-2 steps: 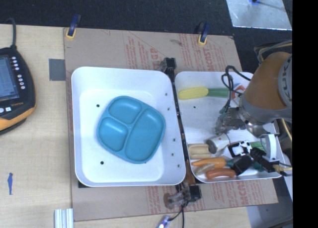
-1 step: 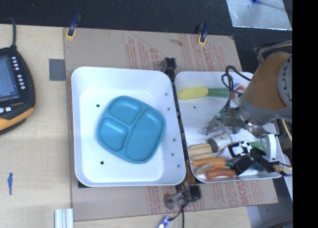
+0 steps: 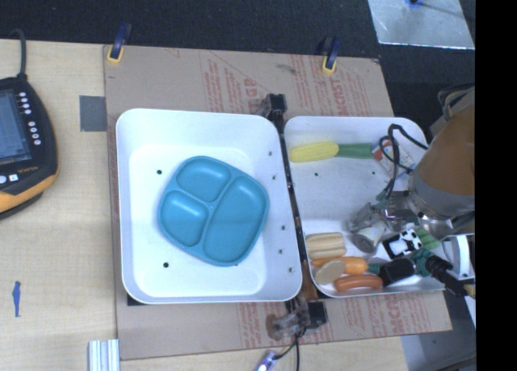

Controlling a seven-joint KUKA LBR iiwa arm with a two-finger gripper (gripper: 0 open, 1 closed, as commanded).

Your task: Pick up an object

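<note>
At the lower right of the frame, I see toy food crowded into the right bin: a tan bread piece, an orange carrot and a red sausage along its lower edge, with a corn cob near its upper rim. My gripper sits low in this bin, just right of the bread; I cannot tell how it is set or whether it touches anything. In the left bin, mid-frame, lies a blue divided plate.
</note>
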